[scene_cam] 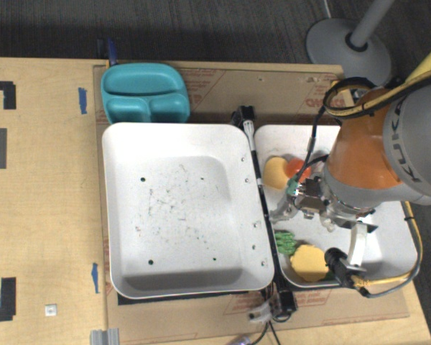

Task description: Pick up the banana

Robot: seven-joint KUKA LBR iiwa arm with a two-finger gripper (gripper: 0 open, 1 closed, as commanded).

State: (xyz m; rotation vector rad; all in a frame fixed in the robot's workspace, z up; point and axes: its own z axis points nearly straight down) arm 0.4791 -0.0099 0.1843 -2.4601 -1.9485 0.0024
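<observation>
The gripper (pixel 305 198) is seen low over the right bin (pixel 391 228); whether it is released or clenched cannot be told, and nothing is seen held in it. Just on the camera's side of the gripper, near but apart, a stubby yellow lump is found at the bin's front wall, and this is judged to be the banana (pixel 309 263), though its far end is covered and its shape is not seen whole. A small green thing (pixel 284 241) lies just beside it, to the gripper's front-left. It is expected to be light, fairly stiff and smooth-skinned, so some slip is to be allowed for; it is best taken across its narrow width at mid-length, clear of the green thing and the wall. Behind the gripper, a round yellow-orange fruit (pixel 276 171) and a red thing (pixel 295 167) are seen together. Farther off lie the left bin (pixel 179 207), a teal tray (pixel 145 92) and the counter (pixel 43 192).
</observation>
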